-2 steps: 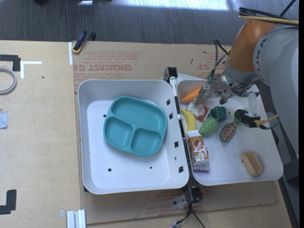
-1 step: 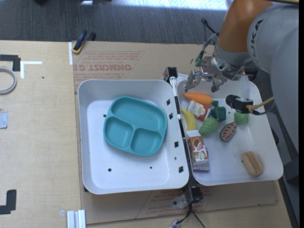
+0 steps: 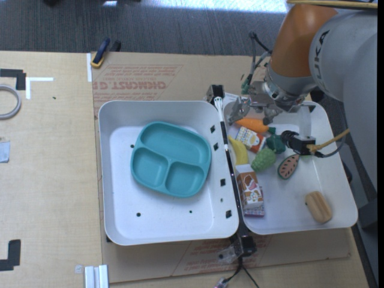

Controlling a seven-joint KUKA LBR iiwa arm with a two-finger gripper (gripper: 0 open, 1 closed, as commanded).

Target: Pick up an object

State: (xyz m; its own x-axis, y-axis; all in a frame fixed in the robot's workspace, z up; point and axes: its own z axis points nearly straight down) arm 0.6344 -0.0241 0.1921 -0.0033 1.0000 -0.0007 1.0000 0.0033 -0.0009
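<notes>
My gripper (image 3: pixel 254 109) hangs low over the far left part of the right bin (image 3: pixel 336 179), just above an orange carrot (image 3: pixel 252 125). Right by the carrot lie a small juice box (image 3: pixel 249 138), a yellow banana (image 3: pixel 239 151), a light green knobbly toy (image 3: pixel 263 159) and a dark green piece (image 3: pixel 277 143). Further toward the front are a watermelon slice (image 3: pixel 288 166), a printed snack packet (image 3: pixel 251 192) and a tan bread roll (image 3: pixel 318 207). The wrist hides the gripper's tips.
The left bin (image 3: pixel 114 179) holds a teal divided tray (image 3: pixel 171 159). A black cable with a yellow wire (image 3: pixel 318 144) runs across the right bin from the arm. Clips sit along the wall between the bins (image 3: pixel 228 167). Brown cardboard surrounds both bins.
</notes>
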